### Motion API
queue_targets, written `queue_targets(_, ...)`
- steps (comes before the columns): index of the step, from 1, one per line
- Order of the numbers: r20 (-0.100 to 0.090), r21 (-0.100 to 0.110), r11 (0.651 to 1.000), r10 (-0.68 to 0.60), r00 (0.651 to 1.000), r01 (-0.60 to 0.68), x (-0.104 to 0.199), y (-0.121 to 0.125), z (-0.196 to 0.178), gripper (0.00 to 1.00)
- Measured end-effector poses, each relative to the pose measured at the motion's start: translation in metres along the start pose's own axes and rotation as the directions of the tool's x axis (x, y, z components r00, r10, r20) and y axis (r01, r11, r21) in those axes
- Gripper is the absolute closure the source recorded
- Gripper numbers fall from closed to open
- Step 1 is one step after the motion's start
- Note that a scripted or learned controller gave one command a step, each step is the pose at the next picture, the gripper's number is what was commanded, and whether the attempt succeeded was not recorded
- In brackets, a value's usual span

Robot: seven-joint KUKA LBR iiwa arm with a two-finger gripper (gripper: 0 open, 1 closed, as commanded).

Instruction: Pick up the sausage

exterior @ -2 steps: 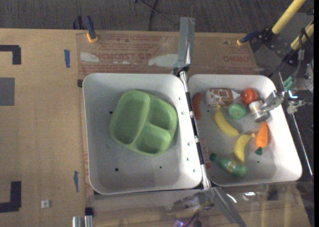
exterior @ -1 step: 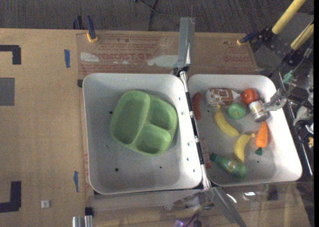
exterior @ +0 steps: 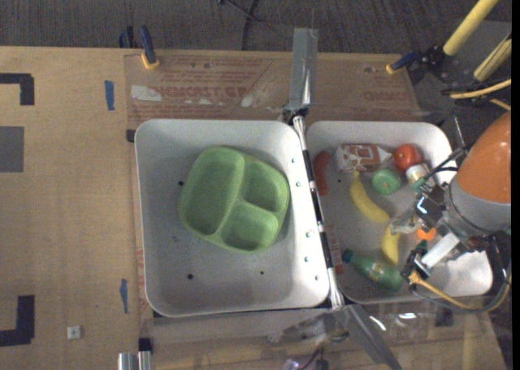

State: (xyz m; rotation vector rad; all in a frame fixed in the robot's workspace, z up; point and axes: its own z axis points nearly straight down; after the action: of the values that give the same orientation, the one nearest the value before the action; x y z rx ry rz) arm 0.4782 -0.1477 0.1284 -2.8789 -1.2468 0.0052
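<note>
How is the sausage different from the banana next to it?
The sausage is red-brown; the banana is yellow. The sausage looks shorter and nearly straight, while the banana is longer and curved. The sausage lies against the right bin's left wall, while the banana lies further in, towards the middle. Both lie flat in the same bin, and the gripper touches neither.

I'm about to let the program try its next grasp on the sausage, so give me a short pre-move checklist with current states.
1. Sausage located: ok, it lies at the left edge of the right bin, against the wall.
2. Sausage free of neighbours: ok, the sauce packet and banana sit apart from it.
3. Gripper above the sausage: not ok, it sits over the bin's right side, near the bottle.
4. Gripper carrying nothing: cannot tell.
5. Room for fingers beside the wall: cannot tell.
</note>
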Motion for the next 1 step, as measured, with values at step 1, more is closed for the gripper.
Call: queue_targets(1,-0.002,-0.010,0.999,-0.040,0.999,0.040,0.0576,-0.0093,0.0404,0.00)
